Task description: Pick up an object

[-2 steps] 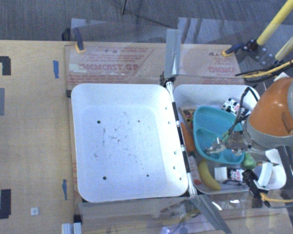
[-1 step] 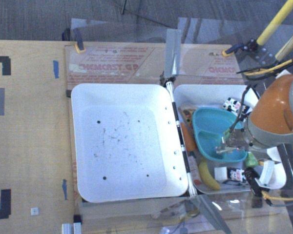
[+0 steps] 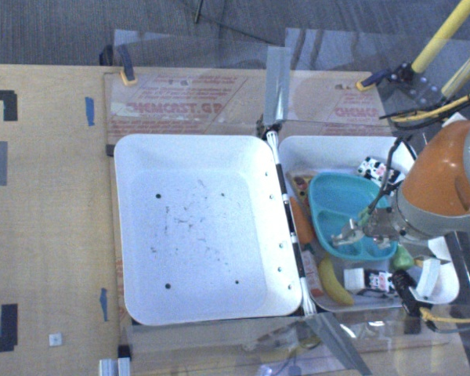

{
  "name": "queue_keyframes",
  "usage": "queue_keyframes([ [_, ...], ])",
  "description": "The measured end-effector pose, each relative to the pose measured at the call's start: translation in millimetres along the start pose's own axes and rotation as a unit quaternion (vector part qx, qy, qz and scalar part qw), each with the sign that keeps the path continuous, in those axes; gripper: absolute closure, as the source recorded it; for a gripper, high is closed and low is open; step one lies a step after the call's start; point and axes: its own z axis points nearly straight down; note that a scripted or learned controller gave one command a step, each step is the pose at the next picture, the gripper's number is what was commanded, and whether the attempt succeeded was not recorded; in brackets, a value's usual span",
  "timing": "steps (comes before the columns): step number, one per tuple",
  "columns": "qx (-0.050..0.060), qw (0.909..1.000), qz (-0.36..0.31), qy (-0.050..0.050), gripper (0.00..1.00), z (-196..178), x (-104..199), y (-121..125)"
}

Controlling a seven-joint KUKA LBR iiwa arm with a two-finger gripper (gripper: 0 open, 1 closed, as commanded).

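Teal plastic dish (image 3: 337, 198) under my gripper (image 3: 351, 236): light, stiff, slick, I reckon; its right rim is the place to pinch. Grip state? Can't tell.

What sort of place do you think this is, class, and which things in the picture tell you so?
Probably a robotics lab or test bench: a robot arm reaches over two white bins, one cluttered with a teal dish and banana, with cables on carpet behind.

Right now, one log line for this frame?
phase: reach | end effector: over blue dish, right bin | banana: beside dish | left bin: no arm
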Motion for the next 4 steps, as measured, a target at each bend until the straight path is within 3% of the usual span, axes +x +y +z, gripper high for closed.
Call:
queue_keyframes([
  [1,0.006,0.9997,-0.024,0.001,0.0,22.9,-22.8,-3.9],
  [2,-0.004,0.9997,-0.025,0.0,1.0,4.9,-22.1,3.3],
  [3,0.0,0.9997,-0.025,0.0,0.0,8.8,-22.8,0.6],
  [4,0.02,0.997,-0.075,0.0,0.0,-70.3,15.3,62.9],
])
